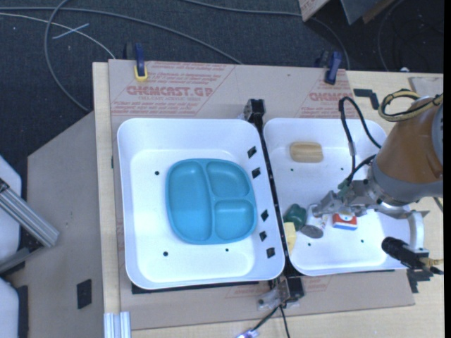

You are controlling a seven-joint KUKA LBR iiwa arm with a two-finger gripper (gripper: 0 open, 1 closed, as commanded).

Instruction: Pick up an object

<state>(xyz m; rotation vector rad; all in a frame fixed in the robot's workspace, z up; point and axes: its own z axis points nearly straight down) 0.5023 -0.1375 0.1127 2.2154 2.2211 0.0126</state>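
In the camera view the arm (pixel 412 153) reached in from the right over the right bin (pixel 366 259), its orange band high and its gripper (pixel 317 220) low near that bin's left side; the metal parts of the gripper blurred together there, so whether it was released or clenched could not be told, and nothing was plainly seen in its grasp. Just to the left of the gripper, touching or nearly touching it, lay a small dark green object (pixel 294 214) against the bin's left wall, with a yellow piece (pixel 289 232) below it; just to the right of the gripper lay a small red, white and blue object (pixel 344 222); a tan block (pixel 306 152) sat well apart toward the bin's far end, its long axis running across the bin. The green object looked the likeliest target, lying leftward of the gripper, so the coming move seemed to turn on a short shift toward the wall. The left bin (pixel 141 189) held a blue divided plate (pixel 211 200).
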